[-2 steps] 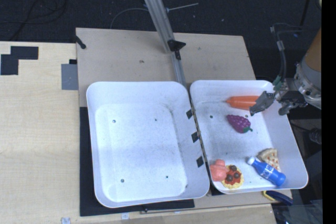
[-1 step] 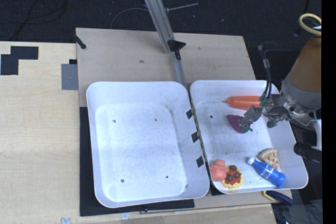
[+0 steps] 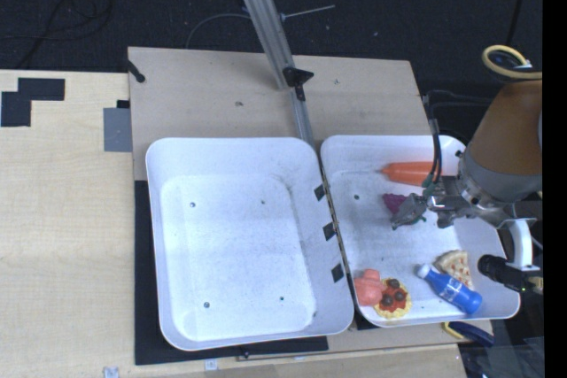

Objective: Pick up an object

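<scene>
The gripper (image 3: 410, 213) is seen low inside the right bin (image 3: 372, 297), reached in from the right, with its dark fingertips pointing toward the bin's middle. A small purple object (image 3: 394, 201) lies immediately at those tips, on their upper-left side, touching or very nearly so. Whether it sits between the fingers or merely beside them cannot be settled from this slanted view, and how wide the fingers stand cannot be told either, since dark metal and purple plastic run together there.

An orange carrot-shaped toy (image 3: 407, 173) is set just above the purple piece, its long axis running left to right across the bin, its right end passing behind a cable and the wrist. If the purple piece is the target, the coming move would turn on a very short shift up and to the left; the carrot would call for a reach further toward the bin's far wall.

Other candidates lie well apart along the near edge: a red and yellow cluster (image 3: 382, 292) (perhaps toy fruit), a blue bottle (image 3: 452, 289) lying aslant, and a waffle-patterned piece (image 3: 456, 264) just above it.

The left bin (image 3: 168, 181) is not involved. Much of the right bin's right side is covered by the arm, so anything beneath it is hidden.
</scene>
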`<state>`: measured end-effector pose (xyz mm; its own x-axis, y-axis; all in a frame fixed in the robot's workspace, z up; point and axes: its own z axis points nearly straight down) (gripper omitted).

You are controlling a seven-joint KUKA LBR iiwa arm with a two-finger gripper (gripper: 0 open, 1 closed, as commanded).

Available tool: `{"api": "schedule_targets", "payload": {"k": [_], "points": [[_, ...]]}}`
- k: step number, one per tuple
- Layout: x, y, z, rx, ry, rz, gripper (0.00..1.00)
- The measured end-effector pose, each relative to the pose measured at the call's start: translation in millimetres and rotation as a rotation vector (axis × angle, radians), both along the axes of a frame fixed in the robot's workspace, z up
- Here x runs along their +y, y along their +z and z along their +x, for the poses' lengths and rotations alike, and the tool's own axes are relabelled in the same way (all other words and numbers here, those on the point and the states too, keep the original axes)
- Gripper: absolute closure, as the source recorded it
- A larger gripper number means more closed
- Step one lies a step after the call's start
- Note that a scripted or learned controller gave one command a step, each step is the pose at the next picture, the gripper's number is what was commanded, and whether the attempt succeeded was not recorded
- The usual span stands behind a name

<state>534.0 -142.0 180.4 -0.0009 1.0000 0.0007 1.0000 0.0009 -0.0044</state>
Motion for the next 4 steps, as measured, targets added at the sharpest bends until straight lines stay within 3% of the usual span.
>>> {"api": "schedule_targets", "payload": {"k": [1, 2, 4], "points": [[-2.5, -62.9, -0.1, 0.002, -0.001, 0.0, 0.0], [-3.7, -49.9, 1.1, -0.004, -0.003, -0.001, 1.0], [-0.1, 61.2, -2.4, -0.008, -0.001, -0.001, 1.0]]}}
